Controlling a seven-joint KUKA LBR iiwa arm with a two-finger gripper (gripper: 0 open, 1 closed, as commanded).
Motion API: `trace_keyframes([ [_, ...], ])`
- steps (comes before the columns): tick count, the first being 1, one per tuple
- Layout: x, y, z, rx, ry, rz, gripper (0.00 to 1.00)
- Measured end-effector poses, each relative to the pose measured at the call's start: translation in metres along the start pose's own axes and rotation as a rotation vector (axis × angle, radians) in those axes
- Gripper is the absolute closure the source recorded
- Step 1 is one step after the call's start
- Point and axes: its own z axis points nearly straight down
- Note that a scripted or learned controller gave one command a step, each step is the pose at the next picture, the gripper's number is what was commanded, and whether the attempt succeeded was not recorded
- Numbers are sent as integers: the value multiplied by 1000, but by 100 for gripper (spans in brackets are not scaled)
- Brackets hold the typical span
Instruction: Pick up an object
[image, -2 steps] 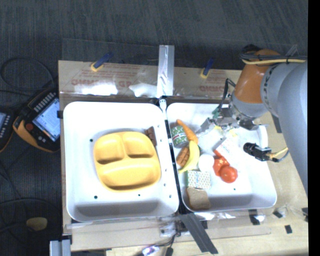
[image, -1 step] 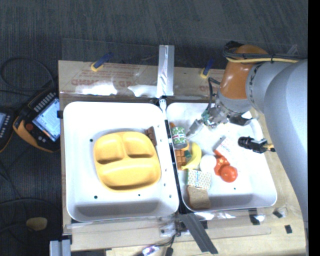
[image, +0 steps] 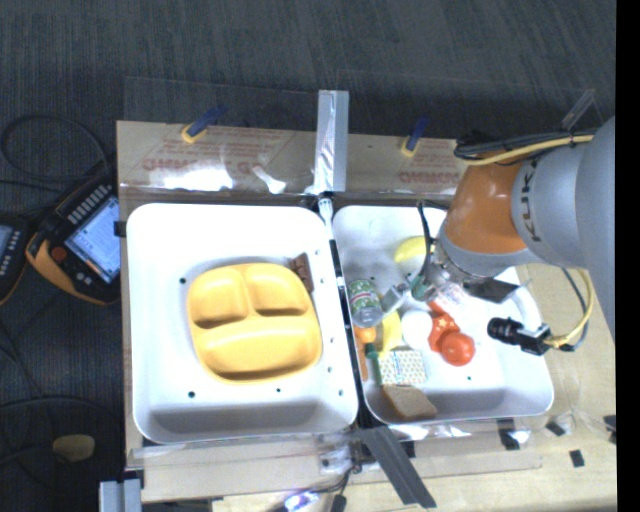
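My gripper (image: 418, 288) hangs low over the middle of the right bin (image: 520, 392), reaching in from the right. It sits among several objects. A yellow lemon-like ball (image: 408, 248) lies just behind it. To its left a small clear bottle (image: 364, 300) with a green label lies along the bin's left wall. A red-orange toy (image: 450, 338) is just in front and to the right. A yellow piece (image: 390, 326), a green-and-white dotted pack (image: 402, 367) and a brown block (image: 408, 402) lie nearer the front.
The left bin (image: 160, 240) holds a large yellow divided tray (image: 254, 318) and a small brown piece (image: 301, 268) by its far right edge. A raised divider (image: 340, 310) separates the bins. A handheld controller (image: 85, 240) lies off the bench at the left.
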Motion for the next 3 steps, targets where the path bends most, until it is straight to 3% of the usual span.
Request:
trace_keyframes([
  [1,0,2,-10,-6,1,2,100],
  [2,-19,-5,-50,7,11,113,100],
  [3,23,81,-93,8,10,164,100],
])
